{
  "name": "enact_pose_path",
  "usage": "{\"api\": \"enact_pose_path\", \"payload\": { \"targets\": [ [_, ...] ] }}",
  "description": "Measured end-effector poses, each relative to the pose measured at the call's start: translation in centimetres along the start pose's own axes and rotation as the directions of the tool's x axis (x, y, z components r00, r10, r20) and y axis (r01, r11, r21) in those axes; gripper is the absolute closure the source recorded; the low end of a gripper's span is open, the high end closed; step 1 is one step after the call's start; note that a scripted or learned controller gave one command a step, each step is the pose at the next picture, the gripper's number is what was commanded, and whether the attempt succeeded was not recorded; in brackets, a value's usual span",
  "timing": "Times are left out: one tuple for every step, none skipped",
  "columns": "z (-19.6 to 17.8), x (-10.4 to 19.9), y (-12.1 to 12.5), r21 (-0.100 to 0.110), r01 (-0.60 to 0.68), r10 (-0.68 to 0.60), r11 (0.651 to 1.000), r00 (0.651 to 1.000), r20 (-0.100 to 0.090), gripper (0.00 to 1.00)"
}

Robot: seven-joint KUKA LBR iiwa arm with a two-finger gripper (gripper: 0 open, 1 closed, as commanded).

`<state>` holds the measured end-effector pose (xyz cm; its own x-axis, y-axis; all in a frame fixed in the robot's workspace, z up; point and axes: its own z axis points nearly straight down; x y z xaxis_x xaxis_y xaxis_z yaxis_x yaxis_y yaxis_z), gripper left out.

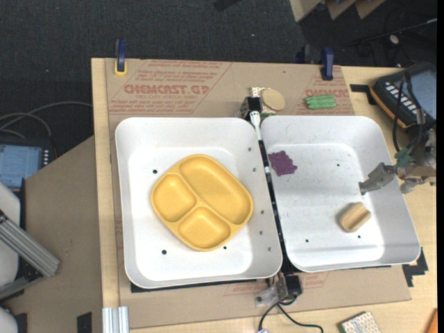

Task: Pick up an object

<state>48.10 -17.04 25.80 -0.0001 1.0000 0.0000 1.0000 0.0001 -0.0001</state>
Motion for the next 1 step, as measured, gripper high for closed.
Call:
{"api": "enact_pose_path", "payload": {
  "targets": [
    [8.56, 5.37, 2.35, 0.008, 0.006, -0.006, 1.0, 1.0, -0.005, 0.0]
  ]
}}
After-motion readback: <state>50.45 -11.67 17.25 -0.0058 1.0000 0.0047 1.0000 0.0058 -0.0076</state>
